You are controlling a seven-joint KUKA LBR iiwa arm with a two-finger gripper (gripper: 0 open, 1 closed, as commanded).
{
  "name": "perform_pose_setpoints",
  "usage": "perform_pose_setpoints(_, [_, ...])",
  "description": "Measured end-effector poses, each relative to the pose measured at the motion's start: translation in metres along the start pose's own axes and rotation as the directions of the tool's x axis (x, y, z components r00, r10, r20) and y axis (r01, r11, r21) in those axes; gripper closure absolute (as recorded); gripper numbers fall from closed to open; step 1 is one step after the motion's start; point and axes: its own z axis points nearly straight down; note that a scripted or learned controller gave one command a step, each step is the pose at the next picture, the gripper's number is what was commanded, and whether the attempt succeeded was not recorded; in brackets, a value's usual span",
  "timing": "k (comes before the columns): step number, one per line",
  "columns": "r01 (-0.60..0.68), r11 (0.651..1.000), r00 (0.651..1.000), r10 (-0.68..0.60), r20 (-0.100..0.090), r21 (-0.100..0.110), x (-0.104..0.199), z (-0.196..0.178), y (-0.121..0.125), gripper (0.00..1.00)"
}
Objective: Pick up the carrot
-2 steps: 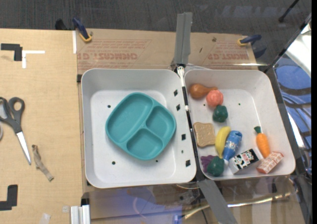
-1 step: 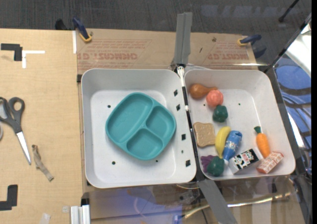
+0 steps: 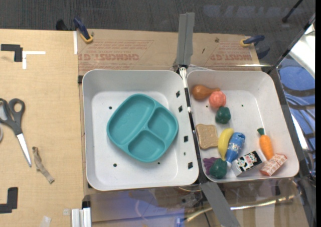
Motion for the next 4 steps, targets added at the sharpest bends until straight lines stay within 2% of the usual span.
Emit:
perform_pose_setpoints(1, [0.796, 0.605, 0.605, -0.796, -0.002, -0.004, -0.022, 0.008, -0.018, 1.00])
perform_pose_setpoints(2, [0.797, 0.604, 0.604, -0.797, 0.001, 0.002, -0.023, 0.000, -0.020, 1.00])
perform_pose_setpoints(3, [0.955, 0.298, 0.298, -0.955, -0.002, -0.003, 0.000, 0.071, 0.002, 1.00])
perform_pose_setpoints(4, [0.955, 0.297, 0.297, -0.955, -0.005, 0.006, -0.001, 0.062, -0.001, 1.00])
